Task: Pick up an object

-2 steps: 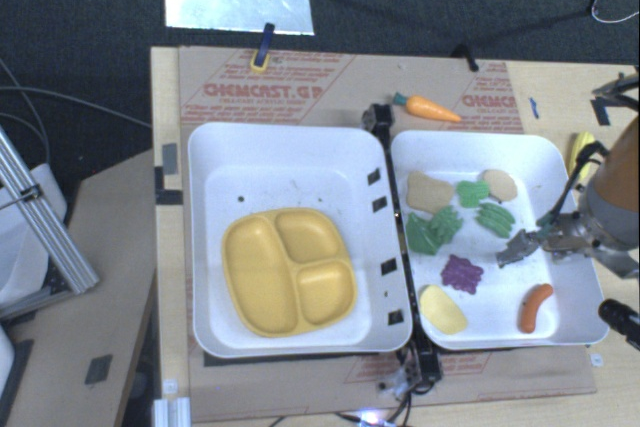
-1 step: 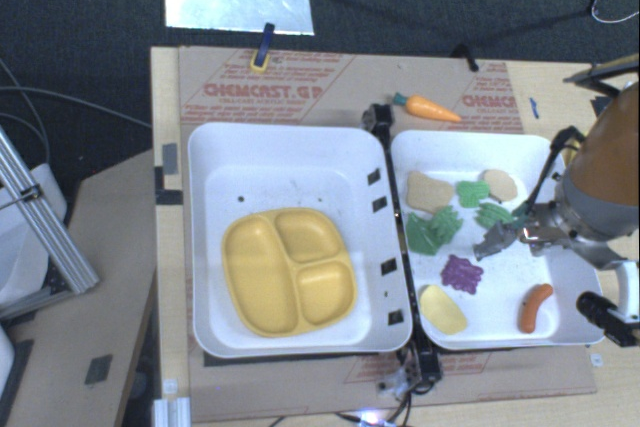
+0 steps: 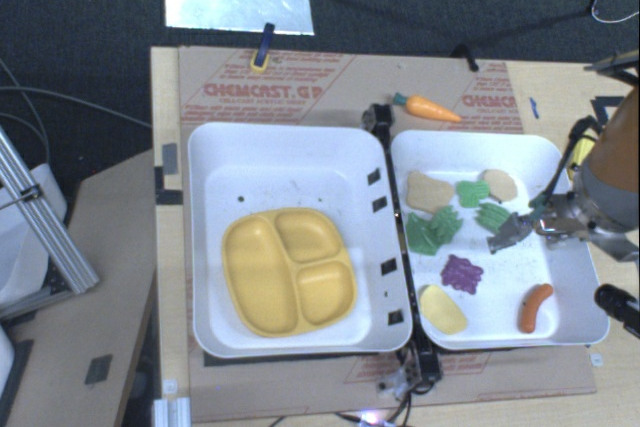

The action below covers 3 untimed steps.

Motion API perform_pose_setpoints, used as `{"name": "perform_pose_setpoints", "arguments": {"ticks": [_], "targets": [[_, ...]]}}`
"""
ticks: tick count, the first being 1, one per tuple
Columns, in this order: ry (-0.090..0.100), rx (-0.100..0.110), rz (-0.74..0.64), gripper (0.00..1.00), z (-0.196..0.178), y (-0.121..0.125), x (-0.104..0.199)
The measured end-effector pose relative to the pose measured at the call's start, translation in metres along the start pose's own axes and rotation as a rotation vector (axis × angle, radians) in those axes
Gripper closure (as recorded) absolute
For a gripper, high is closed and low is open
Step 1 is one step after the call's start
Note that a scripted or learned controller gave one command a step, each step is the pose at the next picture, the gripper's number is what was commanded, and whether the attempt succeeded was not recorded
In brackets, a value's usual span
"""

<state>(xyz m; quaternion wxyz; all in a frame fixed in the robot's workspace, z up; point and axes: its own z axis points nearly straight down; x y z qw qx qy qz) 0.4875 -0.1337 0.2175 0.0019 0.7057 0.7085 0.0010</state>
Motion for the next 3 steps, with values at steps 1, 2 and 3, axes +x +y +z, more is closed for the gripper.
{"name": "perform_pose_setpoints", "arguments": {"ticks": [1, 2, 3], "targets": [[0.000, 0.003, 0.003, 0.00, 0.012, -0.001, -0.019], [-0.001, -0.001, -0.002, 1.00, 0.000, 0.000, -0.018], [0.004, 0.006, -0.003, 1.00, 0.090, 0.020, 0.032]]}}
